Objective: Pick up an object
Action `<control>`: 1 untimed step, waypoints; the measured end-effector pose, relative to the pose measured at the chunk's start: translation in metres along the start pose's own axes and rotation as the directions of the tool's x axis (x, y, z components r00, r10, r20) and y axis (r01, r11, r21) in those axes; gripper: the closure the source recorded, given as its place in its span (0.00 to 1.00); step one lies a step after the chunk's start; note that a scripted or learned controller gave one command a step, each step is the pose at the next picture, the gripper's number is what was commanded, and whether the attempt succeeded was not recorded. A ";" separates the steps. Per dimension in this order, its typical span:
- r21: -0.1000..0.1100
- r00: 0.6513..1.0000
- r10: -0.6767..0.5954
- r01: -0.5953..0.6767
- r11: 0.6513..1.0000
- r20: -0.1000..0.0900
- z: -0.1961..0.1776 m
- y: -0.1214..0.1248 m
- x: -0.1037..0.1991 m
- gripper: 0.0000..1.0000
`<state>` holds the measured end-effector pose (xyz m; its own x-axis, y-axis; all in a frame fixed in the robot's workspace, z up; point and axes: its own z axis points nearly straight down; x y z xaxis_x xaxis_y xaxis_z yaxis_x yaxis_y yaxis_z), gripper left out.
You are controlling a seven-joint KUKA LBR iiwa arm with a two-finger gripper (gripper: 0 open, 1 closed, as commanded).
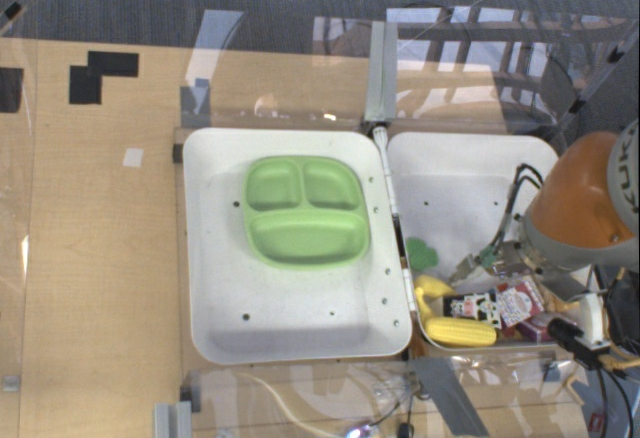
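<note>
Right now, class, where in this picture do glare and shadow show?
Camera view: glare streaks the clear panels behind the bins; soft shadow lies along the left bin near its front wall; the plate is evenly lit and sharp.

Two white bins (215, 226) are sitting side by side: one green divided plate (305, 211), two yellow items (460, 331), one green piece (421, 252), several printed packets (520, 306).

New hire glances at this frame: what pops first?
The bright green divided plate, alone in the middle of the left bin. Next, the arm's orange band at the right edge, above a heap in the right bin's near corner: corn cob, yellow banana, small printed packets.
</note>
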<state>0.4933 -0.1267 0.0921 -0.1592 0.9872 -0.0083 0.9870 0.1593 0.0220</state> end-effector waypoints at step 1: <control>0.002 0.969 -0.247 0.247 0.969 -0.003 0.001 0.049 0.028 0.00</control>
<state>0.5369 -0.0917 0.0919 -0.3984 0.9171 -0.0109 0.9170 0.3986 0.0175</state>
